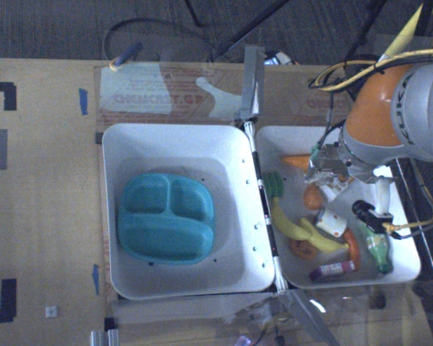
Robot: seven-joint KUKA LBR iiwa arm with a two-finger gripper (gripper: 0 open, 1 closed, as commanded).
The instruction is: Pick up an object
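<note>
Grey arm [408, 114] with its orange band nearest the lens, reaching in from the right over the far part of the right bin [410, 267]; gripper [329, 175] hanging at the arm's end, low over that bin's middle; cannot tell from this slant whether spread or pressed together, nor whether anything sits in its grip.

Just below the gripper, a small orange round thing [312, 197], close under it and perhaps touching, though too blurred to say; lying loose in the right bin, left of centre.

Beside it in the same bin: an orange carrot [297, 161] at the far left corner; a green piece [273, 186] against the left wall; a yellow banana [289, 225] curving along that wall, with a second yellow piece [326, 241] overlapping its near end; a white cup [332, 222] just beside both; a brownish-orange lump [301, 249] near the front; a purple tube [332, 269] lying flat along the front wall; a red-orange piece [353, 246] and a green bottle [377, 249] at the near right corner.

Left bin [130, 150] holding a teal divided plate [166, 218], flat on the floor, towards the left and front.
</note>
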